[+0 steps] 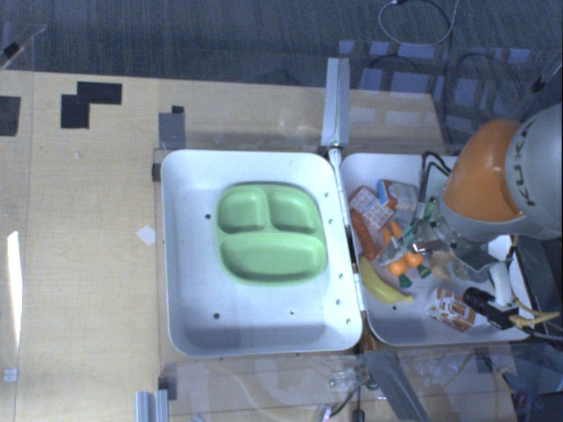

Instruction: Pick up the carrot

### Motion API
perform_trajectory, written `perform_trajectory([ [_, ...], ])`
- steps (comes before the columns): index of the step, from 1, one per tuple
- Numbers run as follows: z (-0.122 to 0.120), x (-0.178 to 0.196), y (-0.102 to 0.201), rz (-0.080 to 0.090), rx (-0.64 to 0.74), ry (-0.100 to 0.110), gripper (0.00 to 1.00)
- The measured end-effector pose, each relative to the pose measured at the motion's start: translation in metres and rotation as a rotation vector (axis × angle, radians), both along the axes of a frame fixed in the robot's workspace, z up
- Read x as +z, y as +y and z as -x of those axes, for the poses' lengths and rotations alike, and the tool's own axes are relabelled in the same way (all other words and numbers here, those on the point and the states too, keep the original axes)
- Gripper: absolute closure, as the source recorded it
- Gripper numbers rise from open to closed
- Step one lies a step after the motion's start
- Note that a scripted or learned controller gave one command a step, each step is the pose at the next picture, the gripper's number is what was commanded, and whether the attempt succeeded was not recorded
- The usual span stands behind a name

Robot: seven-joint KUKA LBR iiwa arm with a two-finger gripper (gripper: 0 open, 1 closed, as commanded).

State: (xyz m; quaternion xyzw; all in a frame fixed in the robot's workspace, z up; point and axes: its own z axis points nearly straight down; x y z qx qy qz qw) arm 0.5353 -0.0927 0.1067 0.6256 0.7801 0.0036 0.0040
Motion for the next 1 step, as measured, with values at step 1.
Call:
perform_trajectory([
  [1, -0.0364, 0.0894, 0.0472, 0.001, 0.087, 0.005, 1.00],
])
